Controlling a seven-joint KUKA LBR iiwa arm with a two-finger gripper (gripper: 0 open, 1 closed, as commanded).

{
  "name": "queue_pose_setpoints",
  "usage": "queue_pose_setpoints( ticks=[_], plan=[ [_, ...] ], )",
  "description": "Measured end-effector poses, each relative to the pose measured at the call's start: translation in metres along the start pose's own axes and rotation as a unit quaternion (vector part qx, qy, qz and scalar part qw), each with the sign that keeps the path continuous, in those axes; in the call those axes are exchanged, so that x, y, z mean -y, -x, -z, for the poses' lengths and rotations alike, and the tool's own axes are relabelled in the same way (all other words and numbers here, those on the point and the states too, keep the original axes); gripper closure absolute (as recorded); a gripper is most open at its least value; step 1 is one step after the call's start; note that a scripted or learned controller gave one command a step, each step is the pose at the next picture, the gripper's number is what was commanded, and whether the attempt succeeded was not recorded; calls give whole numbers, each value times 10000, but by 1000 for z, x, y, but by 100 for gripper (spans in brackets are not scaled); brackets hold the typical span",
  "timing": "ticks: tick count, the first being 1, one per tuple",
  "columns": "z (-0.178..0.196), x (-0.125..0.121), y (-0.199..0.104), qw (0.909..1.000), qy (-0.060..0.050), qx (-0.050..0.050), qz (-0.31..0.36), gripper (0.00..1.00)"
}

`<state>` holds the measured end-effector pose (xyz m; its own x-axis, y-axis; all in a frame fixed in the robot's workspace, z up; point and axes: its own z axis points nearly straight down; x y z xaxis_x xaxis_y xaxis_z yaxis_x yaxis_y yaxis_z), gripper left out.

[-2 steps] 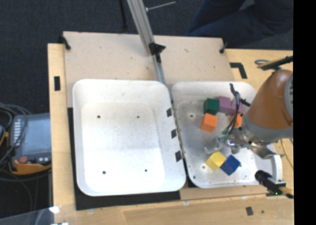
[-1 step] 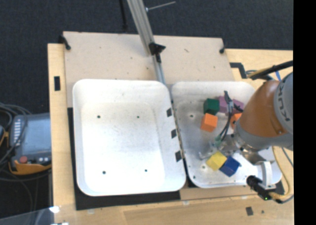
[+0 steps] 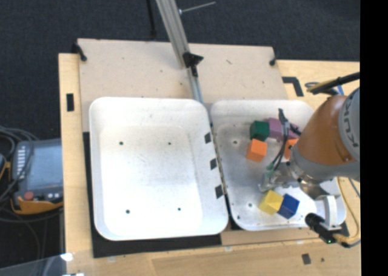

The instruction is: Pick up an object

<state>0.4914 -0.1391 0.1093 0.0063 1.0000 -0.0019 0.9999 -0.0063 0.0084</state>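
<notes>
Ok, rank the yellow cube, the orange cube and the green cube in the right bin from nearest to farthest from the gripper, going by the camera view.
From the gripper, low in the right bin:
1. The yellow cube, just below it, beside a blue cube.
2. The orange cube, up and to the left.
3. The green cube, above the orange one, near the bin's far end.

Grey arm (image 3: 353,124), broad orange band (image 3: 321,138) above wrist; thin dark cables (image 3: 282,141) alongside.
</notes>
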Motion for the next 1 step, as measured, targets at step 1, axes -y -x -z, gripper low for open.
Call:
queue_pose_setpoints(
  ticks=[1],
  plan=[
    [63,-6,4,10000,-1,3,48,100]
  ],
)
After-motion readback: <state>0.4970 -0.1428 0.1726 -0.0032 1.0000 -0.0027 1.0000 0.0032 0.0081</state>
